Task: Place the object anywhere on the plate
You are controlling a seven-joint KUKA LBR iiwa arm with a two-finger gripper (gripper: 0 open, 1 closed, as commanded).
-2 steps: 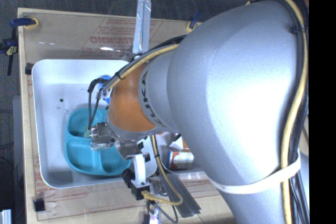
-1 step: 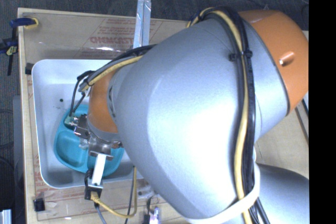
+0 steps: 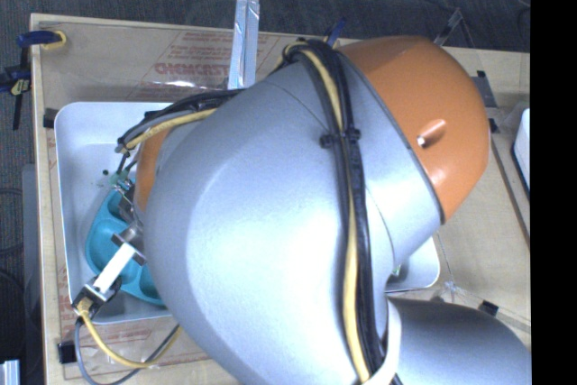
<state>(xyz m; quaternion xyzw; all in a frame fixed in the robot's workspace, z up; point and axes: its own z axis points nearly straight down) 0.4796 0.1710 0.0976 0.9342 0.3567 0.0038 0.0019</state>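
From my feed the arm [image 3: 297, 221] looms over the left bin [image 3: 68, 158], its grey body and orange band [image 3: 424, 131] blocking most of it. I see a blue plate [image 3: 104, 239] low in that bin, partly hidden under the arm. The gripper is hidden, so I cannot tell its state, nor spot the object.

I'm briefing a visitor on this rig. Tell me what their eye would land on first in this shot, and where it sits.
The grey arm dominates, bulging across the middle and right, with its orange band at upper right and a black-and-yellow cable bundle strapped along it. At lower left, a blue plate peeks out in the left white bin.
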